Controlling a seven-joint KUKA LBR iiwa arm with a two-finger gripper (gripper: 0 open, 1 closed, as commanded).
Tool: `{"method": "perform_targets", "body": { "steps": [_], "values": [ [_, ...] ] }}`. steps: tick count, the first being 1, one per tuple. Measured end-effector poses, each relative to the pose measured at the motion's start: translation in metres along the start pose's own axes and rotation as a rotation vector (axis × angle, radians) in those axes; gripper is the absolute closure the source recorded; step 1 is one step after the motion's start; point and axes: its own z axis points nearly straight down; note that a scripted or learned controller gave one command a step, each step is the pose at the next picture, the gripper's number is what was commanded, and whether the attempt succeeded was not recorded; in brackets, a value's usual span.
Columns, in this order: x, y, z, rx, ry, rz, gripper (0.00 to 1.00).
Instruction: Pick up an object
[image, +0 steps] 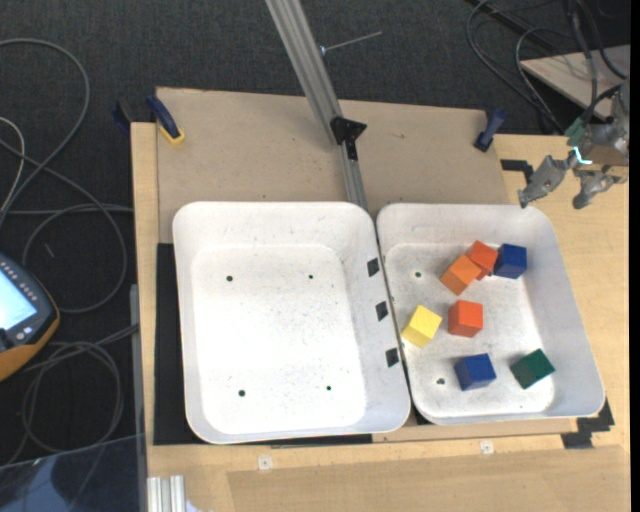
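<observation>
Several small blocks lie in the right bin (560, 300): two orange blocks (463, 271) touching at the upper middle, a blue block (511, 260) beside them, a third orange block (465, 317), a yellow block (422, 325), a second blue block (474, 371) and a dark green block (532, 367) near the front. My gripper (562, 187) hangs at the far right, above the bench just beyond the right bin's back right corner. Its two fingers are spread apart with nothing between them.
The left bin (270, 320) lies beside the right one. A slanted metal bar (320, 90) crosses the back board down to the gap between the bins. Blue clamps (165, 118) sit at the board's back corners. Cables and a handheld pendant (20, 310) lie on the floor at left.
</observation>
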Motion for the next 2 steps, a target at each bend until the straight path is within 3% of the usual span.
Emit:
{"method": "perform_targets", "body": {
  "steps": [1,2],
  "values": [
    [0.0,0.001,-0.004,-0.005,-0.002,-0.002,0.0],
    [0.006,0.0,0.04,-0.001,-0.001,-0.001,0.0]
  ]
}}
